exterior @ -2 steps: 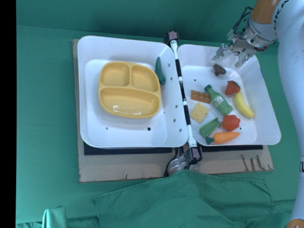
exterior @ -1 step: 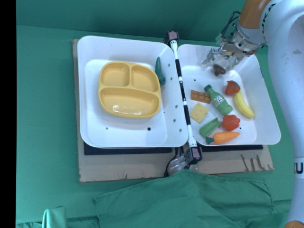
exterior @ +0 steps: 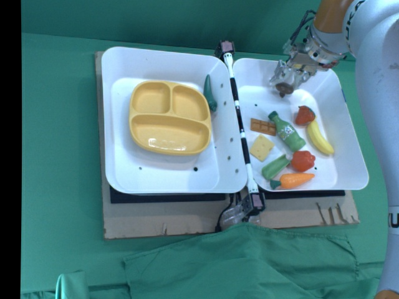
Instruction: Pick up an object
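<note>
The gripper (exterior: 285,85) hangs at the far edge of the right bin (exterior: 349,167), pinching a small brown object (exterior: 285,90) — the picking step seems done — next, lift it steadily.

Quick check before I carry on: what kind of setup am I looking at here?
Likely a lab pick-and-place test bench: two shallow white bins on green cloth, toy food such as a banana and carrot, and a yellow divided plate.

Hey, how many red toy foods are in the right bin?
2. A strawberry lies near the far right side, touching the banana; a red pepper sits nearer the front, above the carrot. Something small at the gripper is unclear.
</note>
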You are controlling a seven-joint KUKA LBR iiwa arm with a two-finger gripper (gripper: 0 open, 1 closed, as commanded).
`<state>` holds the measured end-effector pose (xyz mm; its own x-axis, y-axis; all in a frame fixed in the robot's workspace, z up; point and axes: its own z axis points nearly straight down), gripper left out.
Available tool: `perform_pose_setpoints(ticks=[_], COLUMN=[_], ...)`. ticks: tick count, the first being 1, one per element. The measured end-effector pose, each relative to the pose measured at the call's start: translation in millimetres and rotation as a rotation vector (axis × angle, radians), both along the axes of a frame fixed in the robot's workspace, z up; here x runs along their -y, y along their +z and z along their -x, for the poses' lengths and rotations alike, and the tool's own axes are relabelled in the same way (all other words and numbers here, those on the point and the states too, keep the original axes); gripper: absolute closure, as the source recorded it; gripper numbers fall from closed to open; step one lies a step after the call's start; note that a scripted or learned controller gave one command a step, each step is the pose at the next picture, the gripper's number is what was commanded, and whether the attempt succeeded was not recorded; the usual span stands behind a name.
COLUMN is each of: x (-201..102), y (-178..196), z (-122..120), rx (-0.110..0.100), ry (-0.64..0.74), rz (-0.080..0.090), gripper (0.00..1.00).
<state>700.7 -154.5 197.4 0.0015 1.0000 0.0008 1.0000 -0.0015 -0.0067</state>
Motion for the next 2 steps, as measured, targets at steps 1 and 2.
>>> perform_pose_setpoints(ticks=[1,2], x=[-11.9,36.6], y=[-11.2,37.8], z=[0.7,-0.4], rx=[0.004,0.018], ry=[-0.003,-0.005], rz=[0.011,0.007], gripper=[1.0,1.0])
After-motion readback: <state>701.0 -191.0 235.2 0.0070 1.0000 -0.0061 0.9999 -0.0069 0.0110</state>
